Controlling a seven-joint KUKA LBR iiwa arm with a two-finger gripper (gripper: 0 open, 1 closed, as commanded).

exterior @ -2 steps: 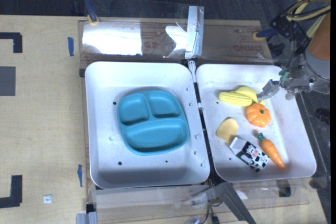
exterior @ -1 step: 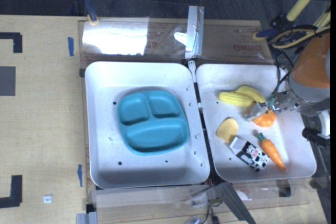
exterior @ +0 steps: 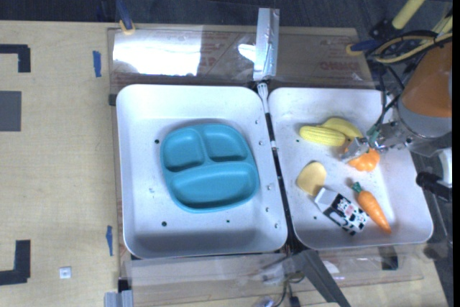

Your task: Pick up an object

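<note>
Reaching into the right bin [exterior: 410, 226], your gripper [exterior: 361, 147] hangs by its right edge; jaw state you can't tell. The carrot [exterior: 374, 208] lies diagonally, tip toward the near-right corner.

No text, label or number can be read; faint reddish printing on the brown board [exterior: 327, 57] behind the bins is too blurred.

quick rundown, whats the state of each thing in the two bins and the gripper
blue divided plate: flat in left bin, nothing on it
corn cob: lying in right bin
carrot: lying flat, loose
small orange piece: beside gripper
yellow slice: lying loose
black-and-white box: lying loose
gripper: low in right bin
</note>
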